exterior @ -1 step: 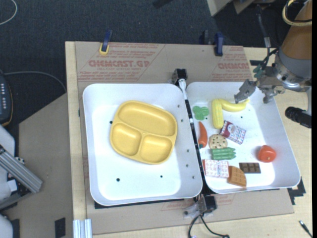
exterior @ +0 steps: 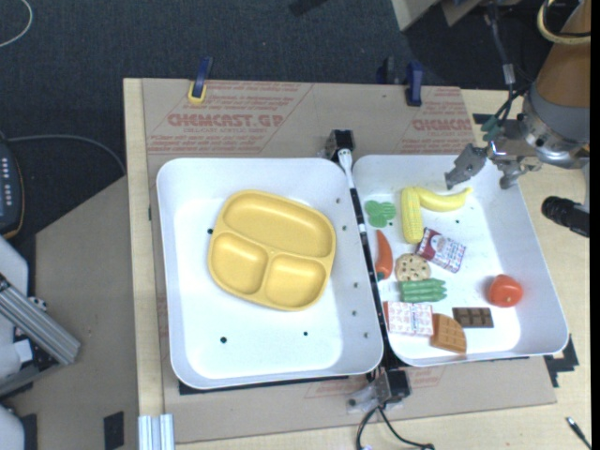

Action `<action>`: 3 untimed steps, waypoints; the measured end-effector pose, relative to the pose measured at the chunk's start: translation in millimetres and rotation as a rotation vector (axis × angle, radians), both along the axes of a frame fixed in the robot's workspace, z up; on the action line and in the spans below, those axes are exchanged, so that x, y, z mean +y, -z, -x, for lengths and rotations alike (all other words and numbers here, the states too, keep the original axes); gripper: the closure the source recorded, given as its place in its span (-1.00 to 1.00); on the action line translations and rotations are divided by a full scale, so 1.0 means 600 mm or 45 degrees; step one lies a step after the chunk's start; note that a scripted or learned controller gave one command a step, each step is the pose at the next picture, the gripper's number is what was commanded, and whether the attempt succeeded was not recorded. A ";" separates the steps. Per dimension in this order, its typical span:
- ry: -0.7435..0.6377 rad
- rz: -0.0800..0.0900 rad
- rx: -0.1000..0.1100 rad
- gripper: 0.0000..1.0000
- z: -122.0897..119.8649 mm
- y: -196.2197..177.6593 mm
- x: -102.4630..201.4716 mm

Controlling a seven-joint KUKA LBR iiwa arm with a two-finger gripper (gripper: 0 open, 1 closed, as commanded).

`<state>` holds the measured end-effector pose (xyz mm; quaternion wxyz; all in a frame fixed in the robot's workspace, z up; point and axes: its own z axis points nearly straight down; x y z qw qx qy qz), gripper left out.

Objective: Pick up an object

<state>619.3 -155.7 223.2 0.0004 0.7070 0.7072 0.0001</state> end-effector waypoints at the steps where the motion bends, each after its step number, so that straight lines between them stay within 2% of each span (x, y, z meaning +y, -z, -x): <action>1: 0.000 -0.002 0.008 -1.00 -0.003 0.105 0.003; 3: -0.001 -0.002 0.006 -1.00 -0.008 0.234 0.007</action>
